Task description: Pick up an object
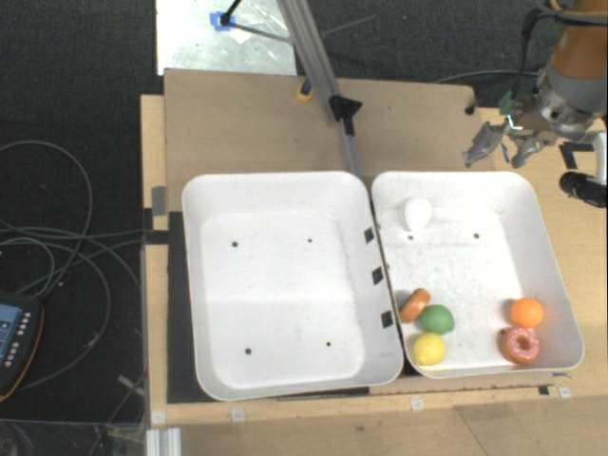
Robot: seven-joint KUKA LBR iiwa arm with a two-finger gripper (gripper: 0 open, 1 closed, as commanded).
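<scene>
Camera view: two shallow white bins lie side by side on a brown bench. The left bin (275, 283) takes up the middle of the frame; the right bin (546, 245) sits against it toward the right edge, with small black clips along the seam where they meet.

In the upper right of the frame the arm (575, 60) comes in, orange band above grey wrist, and the gripper (503, 147) hangs above the bench just beyond the right bin's far rim. Its two fingers are spread apart, released, with nothing between them.

The objects all lie in the right bin. A white rounded piece (417, 213) rests near the bin's far left corner, well apart from the rest. Along the near side, an orange-brown piece (414, 305) lies tilted next to the seam, touching a green ball (436, 319), and a yellow ball (428, 349) sits just below the green one. Toward the near right corner an orange ball (527, 313) rests just above a pink frosted doughnut (521, 345).

A grey metal pole (313, 50) slants across the upper middle of the frame, and cables curl on the dark floor at the left.
</scene>
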